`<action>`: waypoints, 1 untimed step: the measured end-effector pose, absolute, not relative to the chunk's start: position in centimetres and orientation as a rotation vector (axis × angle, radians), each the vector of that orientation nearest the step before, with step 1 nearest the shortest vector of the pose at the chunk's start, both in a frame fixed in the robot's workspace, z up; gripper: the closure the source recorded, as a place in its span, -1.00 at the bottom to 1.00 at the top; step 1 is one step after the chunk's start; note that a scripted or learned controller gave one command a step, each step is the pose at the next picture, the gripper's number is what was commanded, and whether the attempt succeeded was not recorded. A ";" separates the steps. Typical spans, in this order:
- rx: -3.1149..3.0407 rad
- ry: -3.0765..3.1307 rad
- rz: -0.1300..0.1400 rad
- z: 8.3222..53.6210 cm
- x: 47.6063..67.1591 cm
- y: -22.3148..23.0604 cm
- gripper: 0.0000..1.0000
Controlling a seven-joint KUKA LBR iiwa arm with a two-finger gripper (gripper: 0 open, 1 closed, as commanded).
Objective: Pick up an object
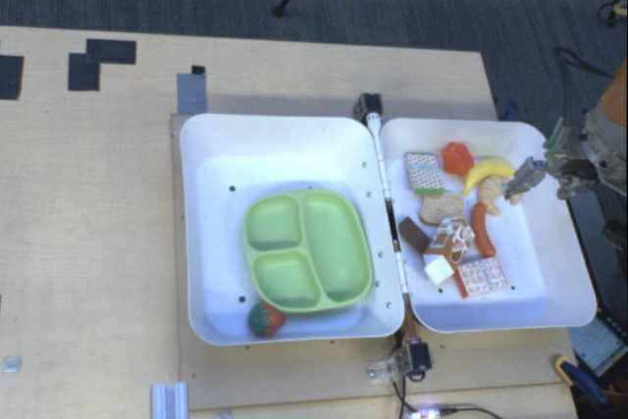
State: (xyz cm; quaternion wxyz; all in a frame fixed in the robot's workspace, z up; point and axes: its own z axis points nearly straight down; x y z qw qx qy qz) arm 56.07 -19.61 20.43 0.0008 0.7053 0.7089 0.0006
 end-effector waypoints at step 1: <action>2.215 2.220 0.006 8.6 52.8 -15.1 -1.00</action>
